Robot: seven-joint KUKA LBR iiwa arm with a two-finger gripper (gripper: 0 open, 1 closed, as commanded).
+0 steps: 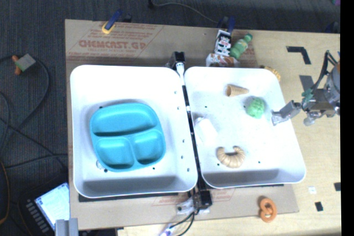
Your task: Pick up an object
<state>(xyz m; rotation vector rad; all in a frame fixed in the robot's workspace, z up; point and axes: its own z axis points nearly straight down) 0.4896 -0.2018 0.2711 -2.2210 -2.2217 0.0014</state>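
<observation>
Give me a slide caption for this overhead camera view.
Hand at right bin rim beside green toy; blue tray in left bin.

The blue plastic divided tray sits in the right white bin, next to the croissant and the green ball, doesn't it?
Not quite. The camera view shows the blue plastic divided tray in the left white bin; the croissant and green ball lie in the right white bin.

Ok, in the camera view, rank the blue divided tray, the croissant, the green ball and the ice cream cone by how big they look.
Largest to smallest:
1. Blue divided tray, far the biggest.
2. Croissant.
3. Green ball and ice cream cone: they look about alike, so I won't rank them. The cone is longer, the ball is rounder.
</observation>
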